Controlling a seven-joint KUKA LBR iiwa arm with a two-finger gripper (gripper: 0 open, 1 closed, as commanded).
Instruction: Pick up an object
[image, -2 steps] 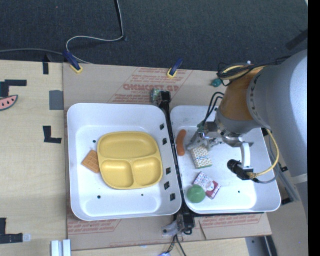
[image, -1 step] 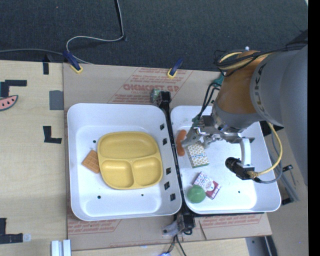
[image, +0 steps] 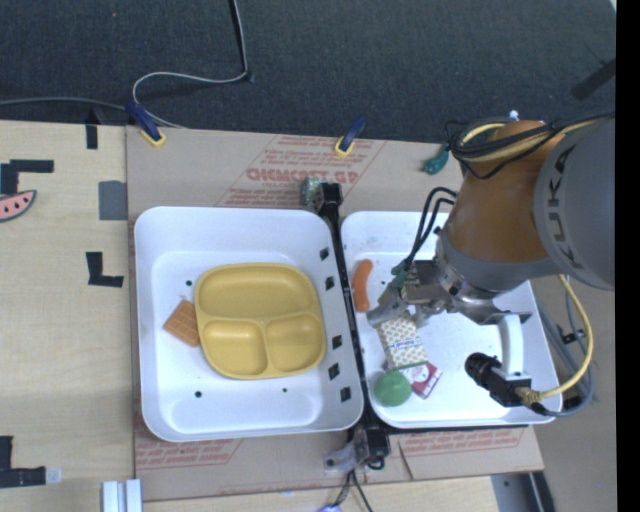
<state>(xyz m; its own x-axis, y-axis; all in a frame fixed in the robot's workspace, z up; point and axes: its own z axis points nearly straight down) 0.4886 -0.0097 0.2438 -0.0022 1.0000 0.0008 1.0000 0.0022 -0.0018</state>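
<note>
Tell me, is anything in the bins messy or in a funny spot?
One thing looks odd: an orange-brown cracker in the left bin is tucked partly under the edge of the yellow divided plate, not lying on it. In the right bin, the small packet, green ball and carrot lie loosely scattered, nothing spilled or broken.

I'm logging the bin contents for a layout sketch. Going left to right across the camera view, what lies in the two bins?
Tan cracker-like piece → yellow divided plate → orange carrot-like piece → green ball, with the gripper over the right bin.
</note>
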